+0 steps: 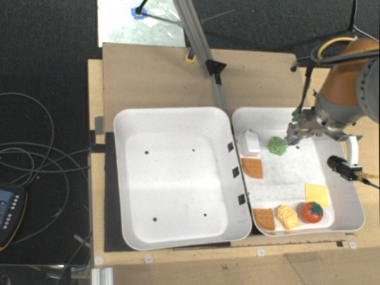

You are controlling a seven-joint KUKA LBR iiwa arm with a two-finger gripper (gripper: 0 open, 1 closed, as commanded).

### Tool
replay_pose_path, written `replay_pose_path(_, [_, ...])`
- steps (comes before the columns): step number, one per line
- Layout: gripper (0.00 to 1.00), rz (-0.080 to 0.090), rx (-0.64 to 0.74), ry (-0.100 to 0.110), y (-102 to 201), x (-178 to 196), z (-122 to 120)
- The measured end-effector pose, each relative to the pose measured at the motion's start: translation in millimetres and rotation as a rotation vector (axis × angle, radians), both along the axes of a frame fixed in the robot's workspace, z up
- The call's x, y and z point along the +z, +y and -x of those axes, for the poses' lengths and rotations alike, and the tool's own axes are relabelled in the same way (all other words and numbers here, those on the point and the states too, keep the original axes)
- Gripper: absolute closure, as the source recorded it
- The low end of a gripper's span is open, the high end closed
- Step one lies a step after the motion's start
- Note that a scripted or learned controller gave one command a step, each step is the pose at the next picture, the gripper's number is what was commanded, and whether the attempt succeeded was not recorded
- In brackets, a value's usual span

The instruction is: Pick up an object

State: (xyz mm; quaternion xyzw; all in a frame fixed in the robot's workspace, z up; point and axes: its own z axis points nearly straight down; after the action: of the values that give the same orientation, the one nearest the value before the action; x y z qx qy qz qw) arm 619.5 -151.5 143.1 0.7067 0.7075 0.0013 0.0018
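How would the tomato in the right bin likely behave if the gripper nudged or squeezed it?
The tomato looks round and smooth, so a nudge would probably roll it, perhaps against the corn beside it. Its glossy skin may slip between fingers. It resembles a toy, so it is likely light and stiff. The gripper is by the green piece, well away.

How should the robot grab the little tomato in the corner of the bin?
Probably straight from above, closing across the tomato's round red body below its green top. It sits near the right bin's front wall with the corn close on its left, so a side approach looks crowded; the yellow block lies just behind.
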Motion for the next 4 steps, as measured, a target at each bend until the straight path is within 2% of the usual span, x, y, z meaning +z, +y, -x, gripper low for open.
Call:
replay_pose_path(2, [1.00, 0.001, 0.003, -0.002, 1.3, 90.1, -1.2])
replay_pose_path(3, [1.00, -0.002, 0.008, 0.003, 44.4, 96.5, 12.4])
replay_pose_path(4, [1.00, -0.004, 0.010, 0.005, 107.2, 94.4, 26.7])
